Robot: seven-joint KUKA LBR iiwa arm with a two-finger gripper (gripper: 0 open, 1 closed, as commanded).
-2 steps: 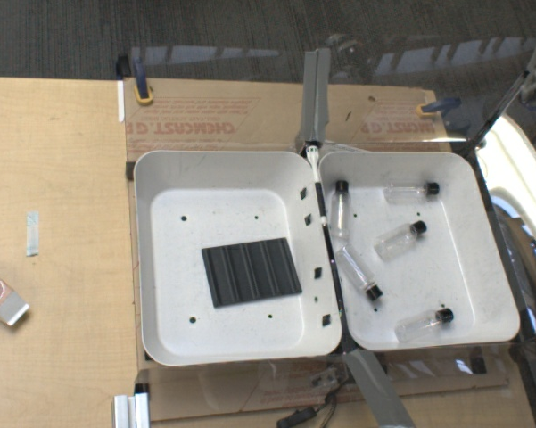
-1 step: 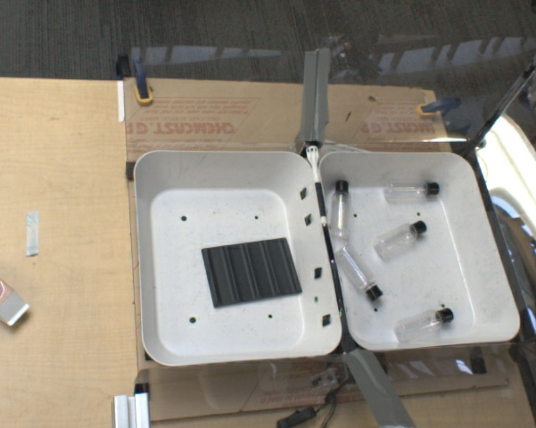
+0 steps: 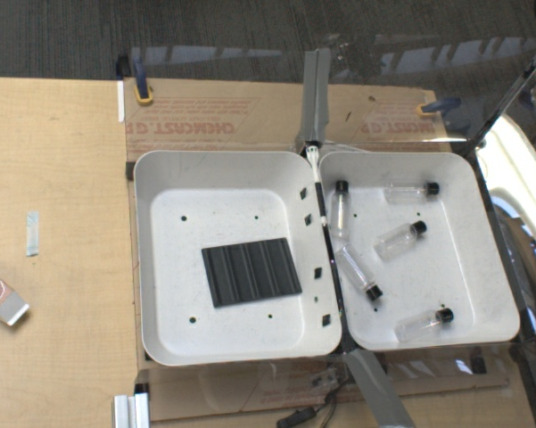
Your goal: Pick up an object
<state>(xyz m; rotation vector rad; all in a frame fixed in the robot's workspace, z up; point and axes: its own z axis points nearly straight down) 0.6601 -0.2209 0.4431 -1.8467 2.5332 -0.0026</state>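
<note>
Red print reading "CHEMCOZT.GR", seen reversed, runs along the cardboard sheet (image 3: 205, 119) behind the left bin (image 3: 160, 328), and a second run of the same red print lies behind the right bin (image 3: 490, 283), partly hidden by glare. No other writing can be read.

The two white bins meet along a central seam. Taking that seam as landmark: just to its left lies a dark ribbed rectangular mat (image 3: 251, 271), flat on the left bin's floor with bare white floor on every side of it. Just to its right stands a clear vial with a black cap (image 3: 340, 208), lying parallel to the seam, and below it a second vial (image 3: 358, 275) angles away from the seam. Three more vials lie farther right, well apart: one near the back wall (image 3: 412, 191), one mid-floor (image 3: 399, 239), one near the front rim (image 3: 423, 325).

The claw's state cannot be told.
</note>
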